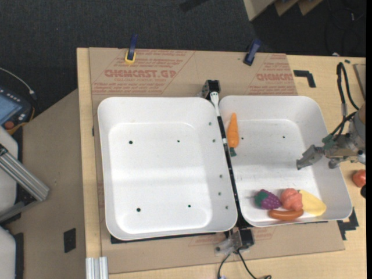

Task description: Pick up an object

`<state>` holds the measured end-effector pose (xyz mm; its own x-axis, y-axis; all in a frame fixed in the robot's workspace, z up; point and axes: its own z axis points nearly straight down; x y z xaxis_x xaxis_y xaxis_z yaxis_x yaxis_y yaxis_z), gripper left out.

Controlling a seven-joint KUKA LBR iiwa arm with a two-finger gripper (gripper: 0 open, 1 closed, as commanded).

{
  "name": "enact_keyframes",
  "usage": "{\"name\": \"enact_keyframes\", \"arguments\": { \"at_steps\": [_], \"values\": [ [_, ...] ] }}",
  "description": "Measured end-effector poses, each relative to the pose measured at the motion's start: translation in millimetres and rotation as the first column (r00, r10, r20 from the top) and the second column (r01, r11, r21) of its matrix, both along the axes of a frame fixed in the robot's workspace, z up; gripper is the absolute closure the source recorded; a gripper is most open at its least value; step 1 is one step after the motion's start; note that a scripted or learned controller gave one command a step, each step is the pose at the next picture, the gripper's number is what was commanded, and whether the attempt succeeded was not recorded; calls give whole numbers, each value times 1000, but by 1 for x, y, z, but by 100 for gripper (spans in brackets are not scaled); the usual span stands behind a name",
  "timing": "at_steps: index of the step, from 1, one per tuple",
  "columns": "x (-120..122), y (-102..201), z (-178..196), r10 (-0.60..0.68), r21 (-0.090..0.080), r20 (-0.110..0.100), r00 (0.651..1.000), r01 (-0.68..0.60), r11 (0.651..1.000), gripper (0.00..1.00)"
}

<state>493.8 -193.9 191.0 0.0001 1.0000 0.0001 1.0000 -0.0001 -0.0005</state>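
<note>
Carrot point(233, 131) at left wall of right bin point(302, 106), long axis running up-down, green end toward viewer, grapes point(267, 199) – tomato point(292, 198), banana point(312, 204), sausage point(285, 214) – clustered at near edge, gripper point(308, 157) over right side, grip state impossible to tell.

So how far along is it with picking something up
Nothing looks picked up yet. The gripper hangs over the right bin's far right side with nothing visibly between its jaws. The carrot lies by the divider; the grapes, tomato, sausage and lemon sit clustered at the near edge. The grasp and lift remain.
</note>
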Motion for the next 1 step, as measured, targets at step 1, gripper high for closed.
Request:
{"name": "enact_keyframes", "arguments": {
  "at_steps": [1],
  "values": [
    [-13, -5, 144, 0, -6, 15, 1000, 0, 1000, 0]
  ]
}}
